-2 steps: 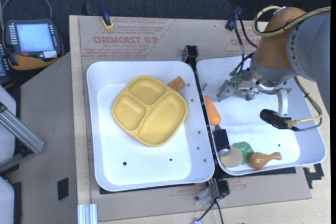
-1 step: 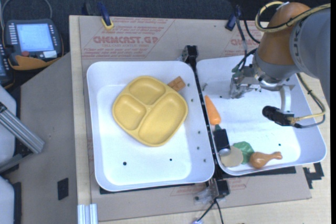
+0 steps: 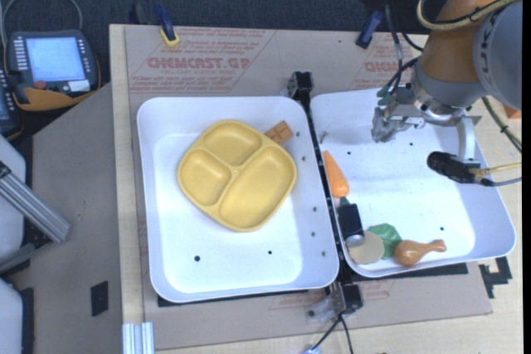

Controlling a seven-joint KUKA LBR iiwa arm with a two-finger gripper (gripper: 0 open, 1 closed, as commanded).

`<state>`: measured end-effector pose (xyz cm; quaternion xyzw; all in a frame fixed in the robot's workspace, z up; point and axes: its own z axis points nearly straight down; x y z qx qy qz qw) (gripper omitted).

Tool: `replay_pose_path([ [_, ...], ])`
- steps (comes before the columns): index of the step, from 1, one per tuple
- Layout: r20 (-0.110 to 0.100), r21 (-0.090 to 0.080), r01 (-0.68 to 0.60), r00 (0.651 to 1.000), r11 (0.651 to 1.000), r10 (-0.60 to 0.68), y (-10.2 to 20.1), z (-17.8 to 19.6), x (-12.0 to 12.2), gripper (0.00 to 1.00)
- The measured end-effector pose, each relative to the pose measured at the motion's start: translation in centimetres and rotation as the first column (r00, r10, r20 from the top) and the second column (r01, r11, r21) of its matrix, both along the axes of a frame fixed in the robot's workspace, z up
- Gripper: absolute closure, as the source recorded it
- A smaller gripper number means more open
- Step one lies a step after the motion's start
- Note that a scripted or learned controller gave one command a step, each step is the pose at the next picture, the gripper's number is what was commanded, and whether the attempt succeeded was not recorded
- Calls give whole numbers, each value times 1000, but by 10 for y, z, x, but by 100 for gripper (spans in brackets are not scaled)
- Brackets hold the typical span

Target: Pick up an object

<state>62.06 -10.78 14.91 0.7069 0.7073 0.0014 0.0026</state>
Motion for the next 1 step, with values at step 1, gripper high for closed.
replay_pose_path([
  [1,2,-1,0,1000,1000,0,-6,62,2,100],
])
